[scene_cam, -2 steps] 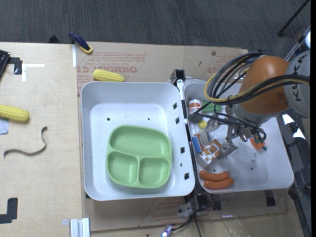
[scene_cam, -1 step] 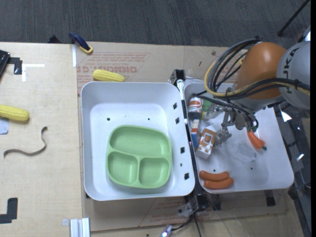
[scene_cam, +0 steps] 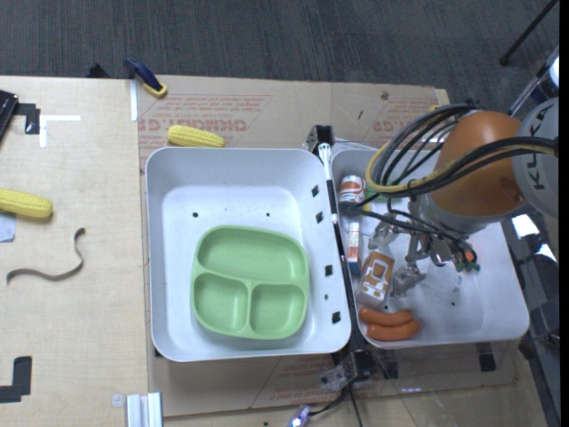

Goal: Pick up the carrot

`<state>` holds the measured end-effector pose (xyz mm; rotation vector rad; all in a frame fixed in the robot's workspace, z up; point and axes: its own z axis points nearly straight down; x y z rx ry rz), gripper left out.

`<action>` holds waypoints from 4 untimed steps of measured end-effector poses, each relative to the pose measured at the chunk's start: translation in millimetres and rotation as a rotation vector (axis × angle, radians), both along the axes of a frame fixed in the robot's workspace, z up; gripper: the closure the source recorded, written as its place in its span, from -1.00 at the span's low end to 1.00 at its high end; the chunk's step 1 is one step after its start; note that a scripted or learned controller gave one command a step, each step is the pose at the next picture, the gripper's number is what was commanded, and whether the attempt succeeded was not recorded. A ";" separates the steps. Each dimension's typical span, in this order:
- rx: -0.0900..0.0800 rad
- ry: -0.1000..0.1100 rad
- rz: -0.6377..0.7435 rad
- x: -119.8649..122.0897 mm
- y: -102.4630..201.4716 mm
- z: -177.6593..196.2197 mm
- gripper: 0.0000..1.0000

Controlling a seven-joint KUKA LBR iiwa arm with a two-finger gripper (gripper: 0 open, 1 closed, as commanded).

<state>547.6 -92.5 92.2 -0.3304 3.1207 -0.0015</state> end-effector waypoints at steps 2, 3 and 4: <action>0.001 -0.001 -0.038 -24.8 21.9 151.0 1.00; 0.000 -0.005 -0.040 -23.0 21.7 160.1 1.00; 0.000 -0.009 -0.041 -21.2 21.4 169.3 1.00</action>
